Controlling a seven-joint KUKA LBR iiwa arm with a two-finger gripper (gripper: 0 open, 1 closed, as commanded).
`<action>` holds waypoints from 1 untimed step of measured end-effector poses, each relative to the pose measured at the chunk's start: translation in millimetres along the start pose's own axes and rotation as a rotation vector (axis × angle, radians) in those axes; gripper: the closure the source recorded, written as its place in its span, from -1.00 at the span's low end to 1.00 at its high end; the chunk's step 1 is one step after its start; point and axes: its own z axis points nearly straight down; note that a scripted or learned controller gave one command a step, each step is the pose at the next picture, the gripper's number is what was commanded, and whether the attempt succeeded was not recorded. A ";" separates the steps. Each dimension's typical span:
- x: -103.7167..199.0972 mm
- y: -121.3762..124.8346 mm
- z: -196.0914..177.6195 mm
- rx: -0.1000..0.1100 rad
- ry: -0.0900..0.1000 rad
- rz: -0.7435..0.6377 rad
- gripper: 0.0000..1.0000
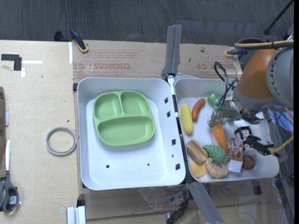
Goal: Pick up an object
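Scissors (pixel 8 190) lie at bench (pixel 37 106) edge; claw (pixel 219 117), finger state cannot tell, sits low in right bin (pixel 187 90) over carrot (pixel 219 135) top, so descend centred on carrot, clear of corn (pixel 187 118) and sausage (pixel 198 109).

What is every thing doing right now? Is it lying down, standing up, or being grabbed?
Green three-section plastic plate: flat, upright, in the left white bin.
Yellow toy corn cob: lying flat in the right white bin.
Orange toy carrot: lying under the gripper.
Red toy sausage: lying flat, untouched.
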 end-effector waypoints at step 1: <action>60.0 5.5 -129.6 -0.003 -0.003 0.054 1.00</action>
